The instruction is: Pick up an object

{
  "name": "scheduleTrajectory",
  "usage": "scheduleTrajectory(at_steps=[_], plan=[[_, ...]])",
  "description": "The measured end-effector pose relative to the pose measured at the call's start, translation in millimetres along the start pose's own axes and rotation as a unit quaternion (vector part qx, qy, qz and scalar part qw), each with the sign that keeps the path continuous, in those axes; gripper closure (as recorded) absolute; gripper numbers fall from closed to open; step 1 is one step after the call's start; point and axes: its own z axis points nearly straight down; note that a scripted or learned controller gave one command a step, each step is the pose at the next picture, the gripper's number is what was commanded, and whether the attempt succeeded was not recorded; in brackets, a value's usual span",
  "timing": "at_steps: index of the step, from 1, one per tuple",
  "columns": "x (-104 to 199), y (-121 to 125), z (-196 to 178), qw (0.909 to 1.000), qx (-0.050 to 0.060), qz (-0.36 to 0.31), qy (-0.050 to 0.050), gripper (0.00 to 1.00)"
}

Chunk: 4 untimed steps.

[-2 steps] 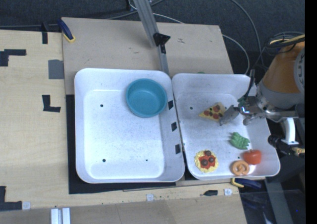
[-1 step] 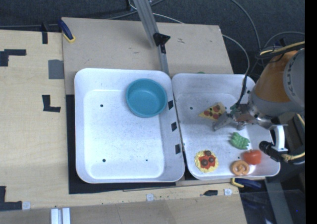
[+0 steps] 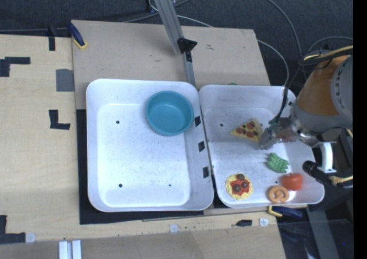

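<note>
Camera view gives me the grey two-finger gripper (image 3: 268, 139) low in the right white bin (image 3: 229, 100), just beside the toy pizza slice (image 3: 248, 129); I cannot tell its state, the tips being blurred. The arm is cut off at the right. A green leafy toy (image 3: 277, 163), red toy (image 3: 292, 181), tan ring-shaped toy (image 3: 278, 194) and round yellow pizza toy (image 3: 238, 186) crowd the near edge. A blue round bowl (image 3: 168, 113) sits far in the left white bin (image 3: 143, 189), open floor around it.

Quick count: two white bins (image 3: 103, 137) on the desk (image 3: 229, 51). One blue bowl (image 3: 168, 113), one pizza slice (image 3: 247, 129), one round mini pizza (image 3: 238, 186), one green veggie (image 3: 277, 163), one tomato (image 3: 292, 181), one donut (image 3: 278, 194).
</note>
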Motion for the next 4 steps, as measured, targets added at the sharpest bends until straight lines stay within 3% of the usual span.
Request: scheduleTrajectory(at_steps=[1, 3, 4], plan=[[3, 5, -62, 1.0000, -0.001, 0.000, 0.001, 1.00], [0, 8, -147, 1.0000, 0.000, 0.000, 0.001, 1.00], [43, -1, -150, 1.0000, 0.002, -0.001, 0.001, 1.00]])
